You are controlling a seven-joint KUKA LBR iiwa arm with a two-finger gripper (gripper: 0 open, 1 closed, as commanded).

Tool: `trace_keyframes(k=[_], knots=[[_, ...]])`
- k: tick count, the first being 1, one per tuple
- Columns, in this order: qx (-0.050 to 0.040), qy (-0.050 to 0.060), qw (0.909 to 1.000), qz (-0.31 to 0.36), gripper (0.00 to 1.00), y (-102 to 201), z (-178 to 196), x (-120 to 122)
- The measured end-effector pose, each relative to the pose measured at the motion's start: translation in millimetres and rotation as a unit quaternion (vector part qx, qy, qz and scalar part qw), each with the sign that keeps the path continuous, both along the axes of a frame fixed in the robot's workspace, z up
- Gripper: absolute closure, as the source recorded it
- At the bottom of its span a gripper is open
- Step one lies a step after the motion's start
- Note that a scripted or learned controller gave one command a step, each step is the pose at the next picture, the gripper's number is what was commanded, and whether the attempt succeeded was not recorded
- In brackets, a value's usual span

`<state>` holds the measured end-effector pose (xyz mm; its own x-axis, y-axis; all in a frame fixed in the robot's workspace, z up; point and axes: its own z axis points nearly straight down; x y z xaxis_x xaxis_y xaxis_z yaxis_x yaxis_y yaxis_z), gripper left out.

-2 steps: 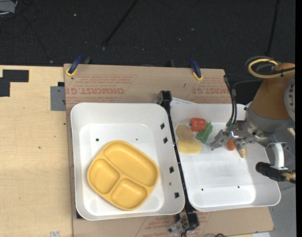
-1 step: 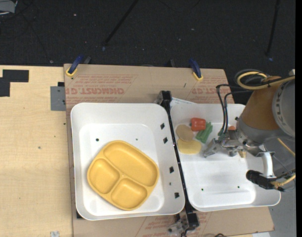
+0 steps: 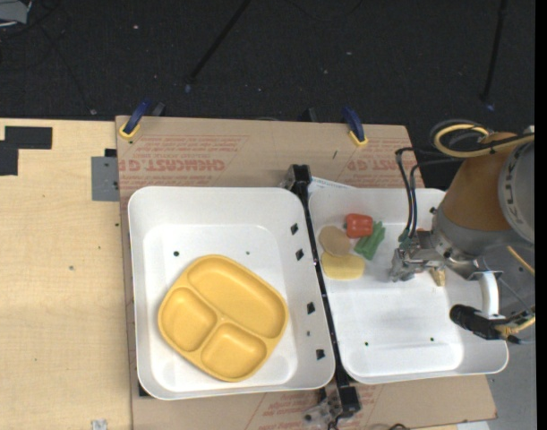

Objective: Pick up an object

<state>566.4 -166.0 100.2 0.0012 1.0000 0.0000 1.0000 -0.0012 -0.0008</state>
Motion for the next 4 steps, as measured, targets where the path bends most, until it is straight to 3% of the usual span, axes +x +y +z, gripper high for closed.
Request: trace_keyframes(k=[2,3,4], knots=[[-0.0003,-0.003,1.0000,0.001,1.00,17,108,5],[-0.0002,-0.001,1.0000,0.000,1.00,17,129,5],[0.0000,0.000,1.0000,0.002,1.00,67,127,17]])
